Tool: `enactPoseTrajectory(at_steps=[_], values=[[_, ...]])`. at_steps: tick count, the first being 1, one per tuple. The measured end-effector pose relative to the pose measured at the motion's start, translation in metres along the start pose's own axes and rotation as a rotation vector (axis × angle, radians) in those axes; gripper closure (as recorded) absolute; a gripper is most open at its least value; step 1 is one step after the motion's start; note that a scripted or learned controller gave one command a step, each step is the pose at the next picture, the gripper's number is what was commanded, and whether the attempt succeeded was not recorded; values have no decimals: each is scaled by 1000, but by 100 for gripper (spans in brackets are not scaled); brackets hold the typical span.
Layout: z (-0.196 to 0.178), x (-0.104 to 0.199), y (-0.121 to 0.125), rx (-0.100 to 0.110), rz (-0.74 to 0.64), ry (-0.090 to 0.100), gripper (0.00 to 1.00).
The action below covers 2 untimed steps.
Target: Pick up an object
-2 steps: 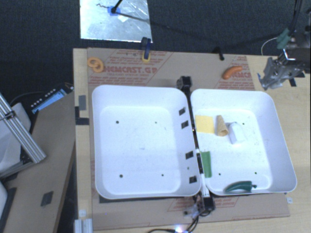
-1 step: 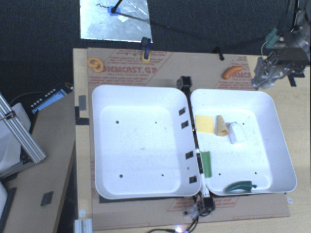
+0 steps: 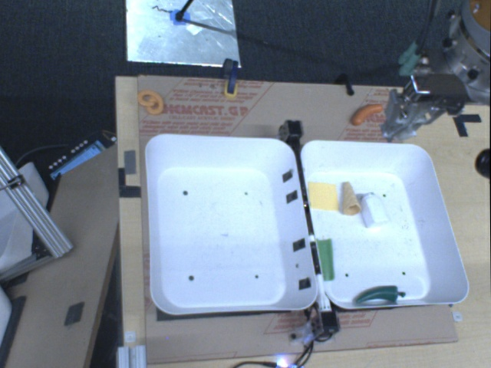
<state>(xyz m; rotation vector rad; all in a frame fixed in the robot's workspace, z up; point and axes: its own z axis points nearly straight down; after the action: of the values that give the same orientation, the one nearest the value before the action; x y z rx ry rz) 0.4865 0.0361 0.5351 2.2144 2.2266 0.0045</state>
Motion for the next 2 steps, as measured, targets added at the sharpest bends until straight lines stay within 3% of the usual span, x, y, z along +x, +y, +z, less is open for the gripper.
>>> enactPoseTrajectory(at_steps=[2], values=[[0, 35, 0, 0, 0, 0, 100]])
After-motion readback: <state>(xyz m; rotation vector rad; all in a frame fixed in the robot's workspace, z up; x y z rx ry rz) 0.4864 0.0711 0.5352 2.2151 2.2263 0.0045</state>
